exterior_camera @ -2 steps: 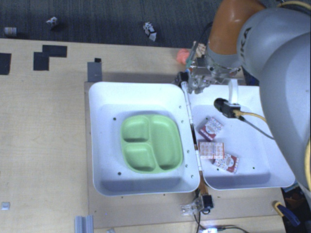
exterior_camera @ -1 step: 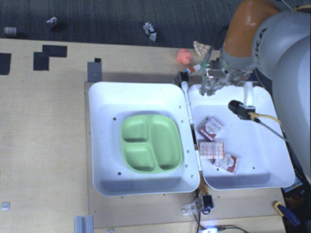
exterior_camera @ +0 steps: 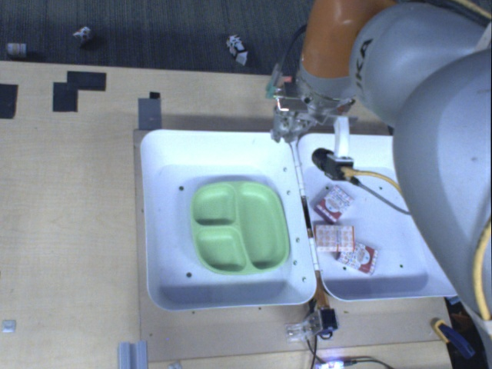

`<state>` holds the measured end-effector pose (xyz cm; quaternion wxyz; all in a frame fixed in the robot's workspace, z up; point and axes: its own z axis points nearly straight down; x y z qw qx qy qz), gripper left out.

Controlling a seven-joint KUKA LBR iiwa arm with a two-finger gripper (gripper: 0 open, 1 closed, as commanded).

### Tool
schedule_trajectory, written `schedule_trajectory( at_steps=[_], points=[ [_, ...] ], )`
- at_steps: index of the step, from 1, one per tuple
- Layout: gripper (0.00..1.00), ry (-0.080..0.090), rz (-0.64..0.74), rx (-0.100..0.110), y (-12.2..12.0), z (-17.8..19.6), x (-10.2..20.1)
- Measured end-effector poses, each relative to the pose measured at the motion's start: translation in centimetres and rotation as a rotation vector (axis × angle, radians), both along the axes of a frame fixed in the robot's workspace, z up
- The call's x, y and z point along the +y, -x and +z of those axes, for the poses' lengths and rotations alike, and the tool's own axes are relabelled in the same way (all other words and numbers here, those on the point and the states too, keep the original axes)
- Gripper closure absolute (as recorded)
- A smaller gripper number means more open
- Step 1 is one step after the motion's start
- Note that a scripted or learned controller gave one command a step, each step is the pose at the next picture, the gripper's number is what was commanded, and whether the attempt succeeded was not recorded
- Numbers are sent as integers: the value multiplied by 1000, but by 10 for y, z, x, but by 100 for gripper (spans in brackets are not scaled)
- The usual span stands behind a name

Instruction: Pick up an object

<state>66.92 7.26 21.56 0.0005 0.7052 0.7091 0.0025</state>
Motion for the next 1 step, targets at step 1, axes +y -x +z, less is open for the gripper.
schedule_trajectory(
  at_steps=[1],
  points=[
    [0, 2, -1, 1, 0, 0, -2]
  ],
)
